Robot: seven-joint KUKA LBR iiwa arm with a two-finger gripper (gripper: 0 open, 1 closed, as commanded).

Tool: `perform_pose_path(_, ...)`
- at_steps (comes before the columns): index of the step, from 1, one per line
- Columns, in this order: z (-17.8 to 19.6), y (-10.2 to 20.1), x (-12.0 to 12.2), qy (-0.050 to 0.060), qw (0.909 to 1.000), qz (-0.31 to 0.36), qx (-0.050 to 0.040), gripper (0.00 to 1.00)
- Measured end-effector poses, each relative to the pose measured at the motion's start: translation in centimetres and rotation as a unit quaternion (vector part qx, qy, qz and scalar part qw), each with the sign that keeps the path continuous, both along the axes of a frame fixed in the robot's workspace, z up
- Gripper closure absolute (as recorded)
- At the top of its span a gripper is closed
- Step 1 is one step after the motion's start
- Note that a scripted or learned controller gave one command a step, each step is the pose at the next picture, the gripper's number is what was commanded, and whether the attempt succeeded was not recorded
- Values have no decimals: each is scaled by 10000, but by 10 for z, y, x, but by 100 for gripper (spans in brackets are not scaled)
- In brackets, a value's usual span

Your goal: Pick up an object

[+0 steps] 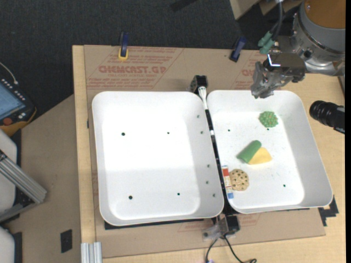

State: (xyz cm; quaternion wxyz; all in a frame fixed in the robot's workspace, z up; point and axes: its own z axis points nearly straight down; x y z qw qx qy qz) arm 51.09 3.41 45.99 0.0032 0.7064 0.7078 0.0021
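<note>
My gripper [264, 89] hangs over the far edge of the right bin [307, 199], its tips pointing down, with nothing seen between them. A small green bumpy ball [268, 119] lies just below and right of it. Nearer the bin's middle a green cylinder [249, 150] rests against a yellow wedge [262, 156]. A round tan cookie-like disc [238, 179] lies by the bin's left wall, beside a small red, white and blue piece [226, 178].
The left bin [109, 201] sits beside the right one on a cardboard sheet [98, 70]. Blue clamps [123, 45] [238, 48] hold the sheet's far edge. A black divider clip [198, 84] stands between the bins.
</note>
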Motion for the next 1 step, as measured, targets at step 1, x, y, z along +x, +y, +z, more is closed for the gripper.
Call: perform_pose_path(1,-2,56,-26,52,10000,22,14,100)
